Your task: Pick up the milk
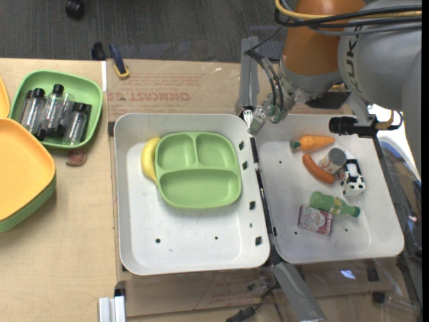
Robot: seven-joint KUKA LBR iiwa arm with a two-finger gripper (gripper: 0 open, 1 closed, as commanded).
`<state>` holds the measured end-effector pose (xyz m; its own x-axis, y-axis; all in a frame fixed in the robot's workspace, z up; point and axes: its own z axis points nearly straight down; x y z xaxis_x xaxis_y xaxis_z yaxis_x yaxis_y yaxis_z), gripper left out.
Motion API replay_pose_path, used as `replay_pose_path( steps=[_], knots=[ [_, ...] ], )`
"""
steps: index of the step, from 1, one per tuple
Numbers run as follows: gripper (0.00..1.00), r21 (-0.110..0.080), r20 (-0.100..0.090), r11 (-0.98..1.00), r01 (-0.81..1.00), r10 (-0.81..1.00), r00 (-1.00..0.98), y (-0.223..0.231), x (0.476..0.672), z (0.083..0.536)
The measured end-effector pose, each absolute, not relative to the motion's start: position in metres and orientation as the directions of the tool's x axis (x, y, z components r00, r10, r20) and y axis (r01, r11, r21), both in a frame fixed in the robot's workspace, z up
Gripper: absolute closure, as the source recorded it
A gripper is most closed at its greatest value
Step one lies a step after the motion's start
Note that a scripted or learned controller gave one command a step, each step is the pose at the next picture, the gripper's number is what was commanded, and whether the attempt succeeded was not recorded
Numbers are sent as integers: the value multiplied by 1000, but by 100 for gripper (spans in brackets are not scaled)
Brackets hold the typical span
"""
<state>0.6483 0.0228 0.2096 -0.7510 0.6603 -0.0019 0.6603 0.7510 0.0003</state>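
The milk [352,179] is a small white carton with black cow patches. It lies in the right bin [375,247] near that bin's right wall, beside a grey can [335,157]. My gripper [257,117] hangs over the right bin's far left corner, by the divider between the bins, well to the left of the milk. Nothing shows between its tips. The orange band and wrist [315,32] loom above it.
The right bin also holds a carrot [315,141], an orange sausage [318,169], a green bottle [334,204] and a pink packet [314,219]. In the left bin a green divided plate [198,169] rests over a yellow banana [147,158]. A green tray of vials [57,109] and orange plates [23,176] sit far left.
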Motion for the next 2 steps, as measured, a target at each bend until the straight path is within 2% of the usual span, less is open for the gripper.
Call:
replay_pose_path(
  steps=[1, 2],
  knots=[
    [100, 1, -2, 850, 527, 527, -850, 104, 653, 223],
    [100, 0, -1, 931, 364, 364, -931, 39, 638, 217]
  ],
)
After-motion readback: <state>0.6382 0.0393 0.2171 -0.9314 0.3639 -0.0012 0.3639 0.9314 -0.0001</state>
